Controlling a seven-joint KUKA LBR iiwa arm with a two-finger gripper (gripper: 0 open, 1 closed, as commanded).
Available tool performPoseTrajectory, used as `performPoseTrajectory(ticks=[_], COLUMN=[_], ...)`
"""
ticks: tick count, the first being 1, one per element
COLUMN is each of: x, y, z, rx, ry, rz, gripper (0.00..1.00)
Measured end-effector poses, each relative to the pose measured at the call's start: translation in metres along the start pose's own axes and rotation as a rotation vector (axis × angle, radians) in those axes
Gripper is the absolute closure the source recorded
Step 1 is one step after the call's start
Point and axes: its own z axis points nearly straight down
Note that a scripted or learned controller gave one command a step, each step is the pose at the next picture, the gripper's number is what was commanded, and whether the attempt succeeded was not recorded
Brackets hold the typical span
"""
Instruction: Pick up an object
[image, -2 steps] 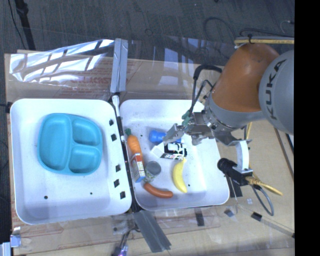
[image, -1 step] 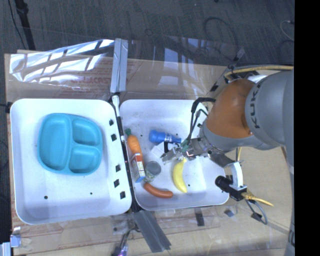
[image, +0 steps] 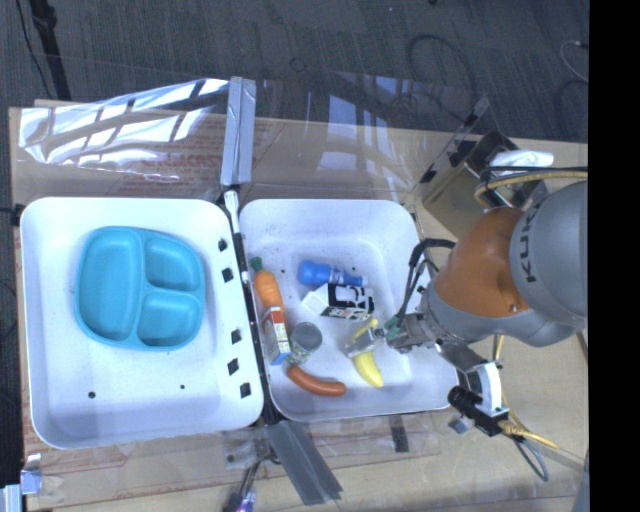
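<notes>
The claw (image: 385, 335) hung low in the right bin (image: 330, 215), just at three o'clock of the banana (image: 368, 368); I could not tell whether it was apart or together. Crowded by the card (image: 348, 298) at eleven o'clock, it might well nudge the banana aside and close on nothing.

Left bin (image: 60, 400): white, smooth, plastic-looking, slight sheen.
Right bin (image: 390, 225): same white smooth finish.
Divided tray (image: 140, 288): blue plastic, smooth, matt.
Banana (image: 368, 368): yellow, glossy, plastic-looking.
Sausage (image: 316, 381): orange-red, shiny.
Bench (image: 560, 400): pale, wood-like, matt.
Sheet, upper left of frame (image: 120, 130): clear film, strongly reflective.
Arm (image: 555, 265): grey casing, smooth; orange band, satin.
</notes>
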Motion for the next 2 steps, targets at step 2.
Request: performPoseTrajectory(ticks=[2], x=[0.02], y=[0.062], z=[-0.107], rx=[-0.001], ry=[0.0], rz=[0.047], gripper=[1.0])
